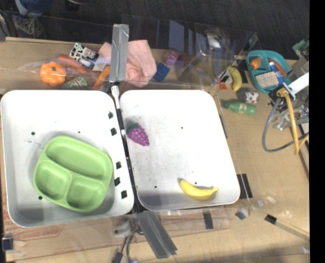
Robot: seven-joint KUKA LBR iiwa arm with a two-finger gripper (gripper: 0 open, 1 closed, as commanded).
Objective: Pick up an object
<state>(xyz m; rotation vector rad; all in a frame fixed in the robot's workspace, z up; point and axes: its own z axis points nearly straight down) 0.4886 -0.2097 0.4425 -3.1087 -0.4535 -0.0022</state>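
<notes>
A bunch of purple toy grapes (137, 134) lies in the right bin (206, 141), close to its left wall. A yellow banana (198, 189) rests near that bin's front edge, right of centre. In the left bin (20, 119) a green plate with three compartments (73, 172) takes up the front half, and nothing lies on it.
Behind the bins the bench holds loose clutter: an orange toy pumpkin (52, 74), a pink cloth (137, 59), a small green bottle (240, 108) and a teal bowl with bits in it (266, 70). A grey bar (119, 51) stands at the back between the bins.
</notes>
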